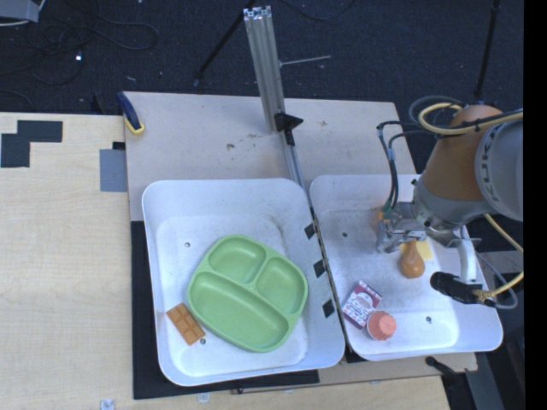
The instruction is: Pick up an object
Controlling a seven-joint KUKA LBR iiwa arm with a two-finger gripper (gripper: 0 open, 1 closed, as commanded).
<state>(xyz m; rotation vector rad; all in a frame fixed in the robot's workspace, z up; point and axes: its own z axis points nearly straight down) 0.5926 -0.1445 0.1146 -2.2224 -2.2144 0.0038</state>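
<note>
Two shallow white bins are seen side by side on the bench. The left bin (162, 229) holds a green divided plate (248, 293) at its centre, tilted toward the lower right. A small orange-brown waffle-like block (185, 324) lies just beside the plate's lower left edge, near the bin's lower left corner.

In the right bin (479, 336), a red-and-white packet (361, 303) lies toward the lower left, and a small round orange-red object (381, 325) rests touching or just beside its lower right corner. An orange-yellow pear-shaped object (412, 261) is placed toward the middle right of that bin.

The arm enters from the right of the frame, its orange band visible above the wrist. The gripper (398, 236) is positioned low over the right bin, directly at the upper left of the pear-shaped object. Contact between them cannot be confirmed. Nothing is seen gripped. The spread of the tool cannot be told.
</note>
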